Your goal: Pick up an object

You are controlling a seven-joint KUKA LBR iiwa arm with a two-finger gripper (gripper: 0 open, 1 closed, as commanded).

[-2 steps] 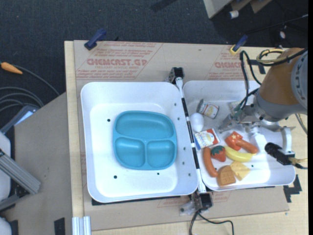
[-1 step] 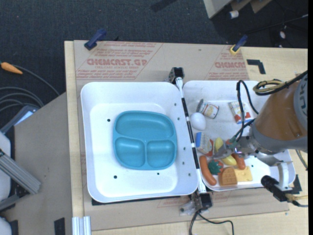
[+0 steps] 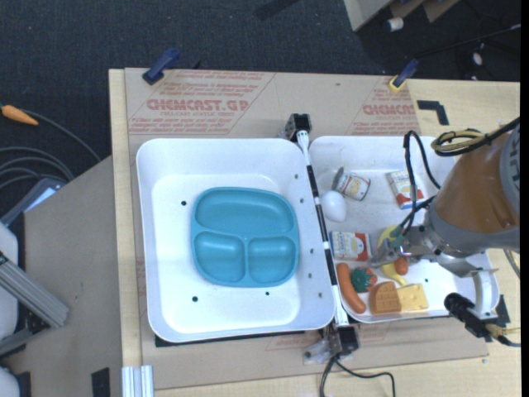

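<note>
The right bin (image 3: 376,149) holds several toy foods. There is a white egg (image 3: 334,206), a small can (image 3: 355,186), a red-and-white carton (image 3: 402,187), a flat red-and-white packet (image 3: 349,244), a hot dog (image 3: 350,289), green broccoli (image 3: 361,279), a slice of toast (image 3: 384,298) and a yellow cheese wedge (image 3: 412,294). My gripper (image 3: 396,251) is low in this bin, over a yellow piece (image 3: 388,238) and a small red piece (image 3: 402,265), just right of the packet. The arm's orange band (image 3: 479,197) hides the bin's right side.
The left bin (image 3: 157,222) holds a blue divided plate (image 3: 245,236). A black divider rail (image 3: 312,197) runs between the bins. Cables loop above the wrist (image 3: 455,141). Blue and yellow clamps (image 3: 161,64) sit at the bench's far edge.
</note>
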